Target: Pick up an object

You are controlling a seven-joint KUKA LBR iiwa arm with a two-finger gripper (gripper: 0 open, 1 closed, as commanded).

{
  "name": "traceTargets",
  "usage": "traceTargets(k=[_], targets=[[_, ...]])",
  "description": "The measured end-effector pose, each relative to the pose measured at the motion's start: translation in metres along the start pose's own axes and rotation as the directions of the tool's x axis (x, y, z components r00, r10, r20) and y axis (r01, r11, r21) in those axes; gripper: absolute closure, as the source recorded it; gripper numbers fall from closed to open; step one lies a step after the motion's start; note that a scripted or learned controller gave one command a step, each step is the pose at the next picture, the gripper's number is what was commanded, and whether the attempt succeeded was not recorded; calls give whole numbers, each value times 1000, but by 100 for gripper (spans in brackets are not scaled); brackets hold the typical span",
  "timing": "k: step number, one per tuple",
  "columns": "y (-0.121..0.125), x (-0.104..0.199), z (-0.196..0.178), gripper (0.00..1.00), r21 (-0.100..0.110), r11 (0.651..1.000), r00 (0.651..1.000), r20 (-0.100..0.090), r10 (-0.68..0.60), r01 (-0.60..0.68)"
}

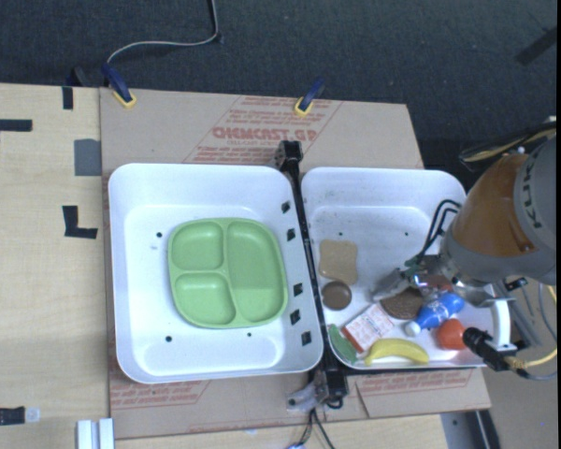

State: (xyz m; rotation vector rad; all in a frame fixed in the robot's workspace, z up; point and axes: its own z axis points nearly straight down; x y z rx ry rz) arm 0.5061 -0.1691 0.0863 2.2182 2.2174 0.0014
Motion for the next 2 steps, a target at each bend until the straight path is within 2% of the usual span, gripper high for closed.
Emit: traceTargets(k=[1,2], targets=[[0,0,-9,100,0,1000,1000,0,-1,1],[72,79,-98,100,3,1000,1000,-4,-3,3]])
